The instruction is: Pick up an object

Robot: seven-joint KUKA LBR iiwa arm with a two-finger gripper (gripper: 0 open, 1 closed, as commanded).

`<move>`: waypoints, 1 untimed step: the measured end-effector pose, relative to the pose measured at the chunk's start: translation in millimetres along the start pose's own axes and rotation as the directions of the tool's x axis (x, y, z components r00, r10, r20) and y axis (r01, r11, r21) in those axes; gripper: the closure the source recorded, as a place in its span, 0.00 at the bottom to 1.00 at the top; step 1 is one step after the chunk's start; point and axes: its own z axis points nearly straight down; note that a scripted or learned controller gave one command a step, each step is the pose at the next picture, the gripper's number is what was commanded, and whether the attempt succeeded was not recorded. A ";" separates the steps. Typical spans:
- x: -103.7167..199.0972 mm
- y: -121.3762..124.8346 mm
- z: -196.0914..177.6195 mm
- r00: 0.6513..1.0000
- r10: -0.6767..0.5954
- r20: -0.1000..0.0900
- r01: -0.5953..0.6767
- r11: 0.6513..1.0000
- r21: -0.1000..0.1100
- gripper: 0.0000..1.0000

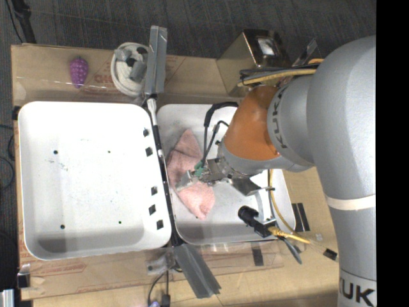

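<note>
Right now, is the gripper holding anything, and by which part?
Cannot be told. The gripper is down on the middle of the pink cloth in the right bin, but no hold shows.

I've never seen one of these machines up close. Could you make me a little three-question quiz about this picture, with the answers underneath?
1. True or false: the pink cloth lies in the right bin.
2. What small thing sits on the cardboard above the left bin? A) purple object B) red ball C) green cup
3. Fill in: the arm's gripper is down over the ____ cloth.

Key: 1 true; 2 A, the purple object; 3 pink.
</note>
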 end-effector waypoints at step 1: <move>-26.7 94.0 8.6 0.999 0.051 0.001 -0.051 0.999 -0.004 0.00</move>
